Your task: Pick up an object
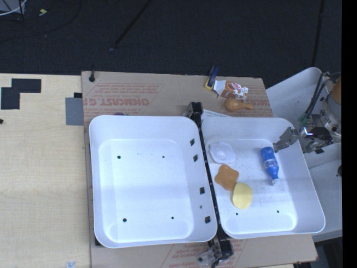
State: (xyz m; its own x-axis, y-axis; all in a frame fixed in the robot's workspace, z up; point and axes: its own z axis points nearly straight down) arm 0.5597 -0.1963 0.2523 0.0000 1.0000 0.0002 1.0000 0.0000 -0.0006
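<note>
The right bin [312,205] holds several objects. A blue bottle [269,162] lies near its right side, pointing toward the front. A brown toast-like piece [227,177] sits near the divider, with a round yellow piece [242,195] just in front of it. A clear whitish lid-like disc [220,151] lies behind the toast. My gripper [285,139] reaches in over the bin's back right rim, just right of and behind the bottle's top. Nothing is seen in its grasp.
The left bin [97,149] stands beside the right one, with a black clip strip [202,166] between them. On the cardboard behind the bins lie a blue-and-yellow item [212,78], a red-and-white packet [235,88] and an orange-brown toy [237,105].
</note>
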